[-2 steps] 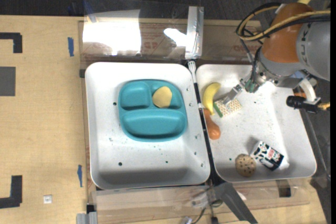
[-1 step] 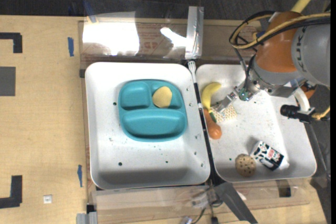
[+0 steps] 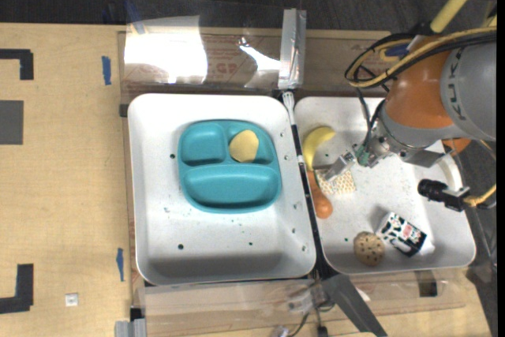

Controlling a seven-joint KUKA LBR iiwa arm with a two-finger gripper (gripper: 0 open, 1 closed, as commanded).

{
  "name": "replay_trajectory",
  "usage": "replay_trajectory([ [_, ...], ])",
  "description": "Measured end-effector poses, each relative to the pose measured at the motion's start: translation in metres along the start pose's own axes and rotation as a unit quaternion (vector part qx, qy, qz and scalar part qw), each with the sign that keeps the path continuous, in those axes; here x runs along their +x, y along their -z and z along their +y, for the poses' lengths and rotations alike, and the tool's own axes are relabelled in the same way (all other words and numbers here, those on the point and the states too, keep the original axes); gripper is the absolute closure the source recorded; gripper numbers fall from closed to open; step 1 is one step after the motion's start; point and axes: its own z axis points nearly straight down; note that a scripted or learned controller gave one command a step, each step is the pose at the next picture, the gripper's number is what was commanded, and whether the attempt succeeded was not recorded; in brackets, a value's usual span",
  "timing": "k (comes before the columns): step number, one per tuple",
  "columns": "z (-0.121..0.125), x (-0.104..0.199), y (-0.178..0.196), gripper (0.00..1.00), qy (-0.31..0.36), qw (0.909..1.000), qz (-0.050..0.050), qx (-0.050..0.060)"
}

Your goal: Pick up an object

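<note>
We see the gripper (image 3: 341,166) low in the right bin (image 3: 450,249), over a pale speckled piece (image 3: 344,184) beside a yellow fruit (image 3: 318,143) and a carrot (image 3: 319,200); its grip we cannot tell. A cookie (image 3: 368,247) and small carton (image 3: 403,234) lie nearer the front. In the left bin (image 3: 158,233), a teal tray (image 3: 229,170) holds a yellow ball (image 3: 244,145).

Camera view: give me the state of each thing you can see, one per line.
Teal divided plate: flat in the left bin.
Yellow potato-like piece: in the plate's upper right compartment.
Lemon: in the right bin, by its left wall.
Carrot: lying along that wall.
Brown speckled ball: resting near the front.
Black-and-white carton: tipped over.
Claw: low beside the lemon.
</note>
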Motion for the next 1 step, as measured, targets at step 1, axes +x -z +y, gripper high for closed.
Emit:
replay_trajectory([
  [1,-0.0905,0.0446,-0.0004,0.0,0.012,0.9999,0.002,0.003],
])
